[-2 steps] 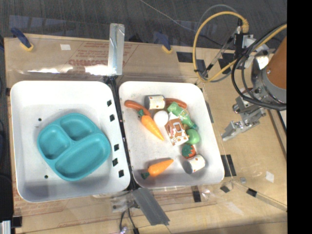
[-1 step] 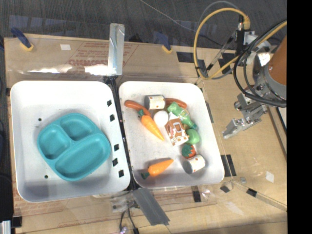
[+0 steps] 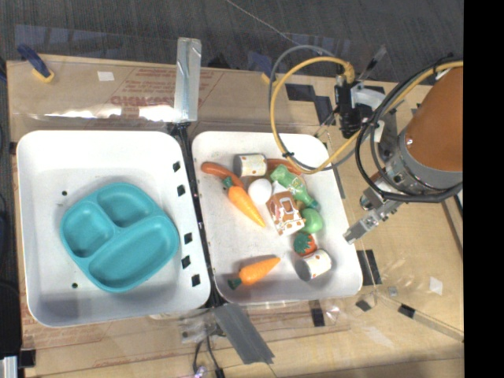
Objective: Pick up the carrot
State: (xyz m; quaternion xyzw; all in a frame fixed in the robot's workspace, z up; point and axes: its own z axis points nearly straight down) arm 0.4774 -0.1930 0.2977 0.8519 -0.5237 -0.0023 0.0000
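Clearly risky: two carrots, one [image 3: 246,204] crowded by toys at centre, one [image 3: 258,270] lower down, invite a wrong grab; pincer [image 3: 368,220], right of frame, state unreadable.

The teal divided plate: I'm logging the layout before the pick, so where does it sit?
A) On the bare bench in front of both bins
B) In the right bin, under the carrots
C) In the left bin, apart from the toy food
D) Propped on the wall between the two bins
C: the teal divided plate lies flat in the left bin, while the carrots and other toy food sit in the right bin.
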